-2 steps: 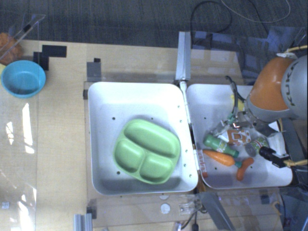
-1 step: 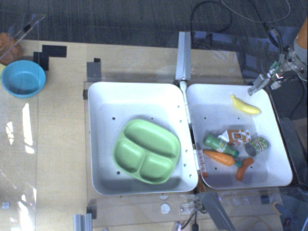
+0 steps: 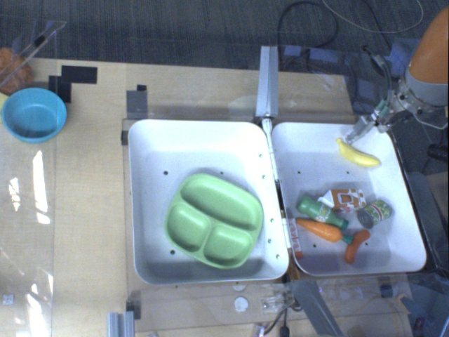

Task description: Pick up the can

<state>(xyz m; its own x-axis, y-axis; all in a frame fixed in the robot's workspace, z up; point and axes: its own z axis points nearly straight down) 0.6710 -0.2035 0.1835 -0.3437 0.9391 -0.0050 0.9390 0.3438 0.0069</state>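
Hovering over the far edge of the right bin (image 3: pixel 407 188), the gripper (image 3: pixel 363 129) hangs just above a yellow banana (image 3: pixel 358 154), well apart from the can (image 3: pixel 373 212) it is meant to lift.

The can lies on its side toward the near right of that bin, beside a small carton (image 3: pixel 345 199), with a green bottle (image 3: pixel 319 210), an orange carrot (image 3: pixel 318 229) and a small red-orange piece (image 3: pixel 356 245) clustered to its left and nearer side. Whether the jaws are spread or pressed together cannot be told from this angle; nothing is seen between them. The left bin (image 3: pixel 147 188) holds a green divided tray (image 3: pixel 214 219). A blue bowl (image 3: pixel 34 114) sits on the bench (image 3: pixel 84 223) at far left.
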